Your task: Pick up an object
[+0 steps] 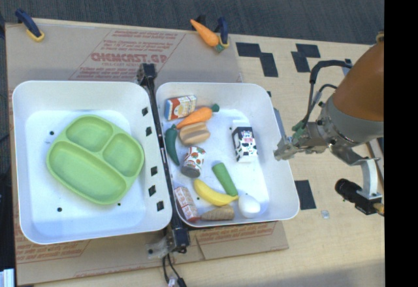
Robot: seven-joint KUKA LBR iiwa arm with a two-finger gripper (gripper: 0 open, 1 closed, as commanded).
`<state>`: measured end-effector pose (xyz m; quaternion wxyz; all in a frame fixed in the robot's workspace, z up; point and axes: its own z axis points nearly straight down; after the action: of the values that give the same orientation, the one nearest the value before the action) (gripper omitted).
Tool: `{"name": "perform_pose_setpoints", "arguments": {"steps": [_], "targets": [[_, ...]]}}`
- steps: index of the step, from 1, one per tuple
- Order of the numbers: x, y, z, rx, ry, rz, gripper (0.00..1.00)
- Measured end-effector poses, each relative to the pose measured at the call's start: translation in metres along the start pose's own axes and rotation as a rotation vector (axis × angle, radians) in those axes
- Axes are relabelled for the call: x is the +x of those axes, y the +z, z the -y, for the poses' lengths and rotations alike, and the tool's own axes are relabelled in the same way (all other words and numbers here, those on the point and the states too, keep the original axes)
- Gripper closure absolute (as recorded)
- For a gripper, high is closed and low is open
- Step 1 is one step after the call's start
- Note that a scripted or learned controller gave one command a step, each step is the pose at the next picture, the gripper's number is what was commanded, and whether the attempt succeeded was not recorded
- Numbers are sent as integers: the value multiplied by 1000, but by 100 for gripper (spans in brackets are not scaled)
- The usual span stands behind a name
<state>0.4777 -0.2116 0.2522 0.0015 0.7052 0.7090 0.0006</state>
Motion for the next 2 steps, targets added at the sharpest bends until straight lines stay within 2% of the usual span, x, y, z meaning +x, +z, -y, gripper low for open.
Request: {"name": "perform_pose_setpoints", "arguments": {"steps": [1, 2], "targets": [[1, 25, 1, 6, -1, -1, 100], [0, -7, 0, 1, 0, 0, 100]]}}
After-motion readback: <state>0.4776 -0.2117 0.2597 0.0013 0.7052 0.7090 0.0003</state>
